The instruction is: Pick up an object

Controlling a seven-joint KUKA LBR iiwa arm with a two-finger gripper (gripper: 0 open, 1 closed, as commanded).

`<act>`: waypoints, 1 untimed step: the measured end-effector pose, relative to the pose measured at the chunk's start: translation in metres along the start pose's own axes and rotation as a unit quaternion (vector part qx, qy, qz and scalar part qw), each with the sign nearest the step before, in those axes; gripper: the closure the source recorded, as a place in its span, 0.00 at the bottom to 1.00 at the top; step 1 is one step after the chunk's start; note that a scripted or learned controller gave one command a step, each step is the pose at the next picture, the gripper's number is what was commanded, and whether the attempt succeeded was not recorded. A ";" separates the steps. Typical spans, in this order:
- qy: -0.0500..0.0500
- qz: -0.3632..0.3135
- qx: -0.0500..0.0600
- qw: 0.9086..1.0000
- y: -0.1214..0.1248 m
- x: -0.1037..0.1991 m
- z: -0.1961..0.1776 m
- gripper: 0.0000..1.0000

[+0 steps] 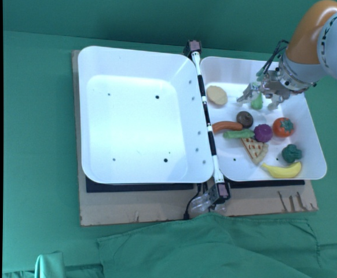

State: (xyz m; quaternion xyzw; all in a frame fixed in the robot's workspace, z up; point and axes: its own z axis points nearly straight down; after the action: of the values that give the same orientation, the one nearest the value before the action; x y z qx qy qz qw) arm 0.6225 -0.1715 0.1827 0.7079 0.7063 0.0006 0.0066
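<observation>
My gripper (257,97) hangs over the back of the right bin (313,155), fingers spread apart. A small light-green piece (256,102) sits between the fingertips, and I cannot tell whether they touch it. Toy foods lie in this bin: a tan potato (217,95), a brown round piece (245,119), an orange carrot (226,125), a green pod (239,134), a purple piece (263,132), a red tomato (282,127), a pie slice (254,149), a dark green broccoli (291,153) and a yellow banana (282,169).
The left bin (93,155) lies beside the right one, with a black-and-white divider bar (206,117) between them. Both rest on a cardboard sheet (128,213) on green cloth. The arm's orange band (313,22) rises at the upper right.
</observation>
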 end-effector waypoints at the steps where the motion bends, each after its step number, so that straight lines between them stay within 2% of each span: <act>1: 0.002 0.000 0.001 1.000 0.046 -0.016 0.002 0.00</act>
State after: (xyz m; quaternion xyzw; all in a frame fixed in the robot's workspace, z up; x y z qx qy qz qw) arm 0.6682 -0.1880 0.1817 0.7076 0.7066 0.0015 0.0047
